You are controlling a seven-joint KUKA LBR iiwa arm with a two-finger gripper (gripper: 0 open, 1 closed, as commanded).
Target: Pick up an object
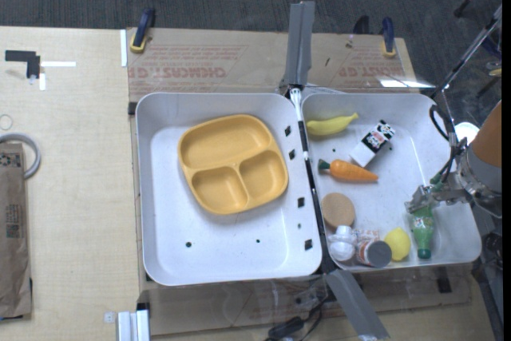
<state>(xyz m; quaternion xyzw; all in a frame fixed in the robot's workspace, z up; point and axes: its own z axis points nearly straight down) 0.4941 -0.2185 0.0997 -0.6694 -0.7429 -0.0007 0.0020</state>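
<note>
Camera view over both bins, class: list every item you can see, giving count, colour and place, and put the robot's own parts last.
Bins: 2, white, side by side on the bench.
Divided plate: 1, yellow, left bin.
Banana: 1, yellow, right bin, top.
Carton: 1, black and white, beside banana.
Carrot: 1, orange, right bin, middle.
Round disc: 1, tan, below carrot.
Lemon: 1, yellow, bottom edge.
Bottle: 1, green, beside lemon.
Gripper: 1, grey, above the bottle.

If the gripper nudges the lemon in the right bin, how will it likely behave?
The lemon looks rounded and smooth, so it would probably roll rather than slide. It lies close beside the green bottle and a small jar, which may block or deflect it.
</note>
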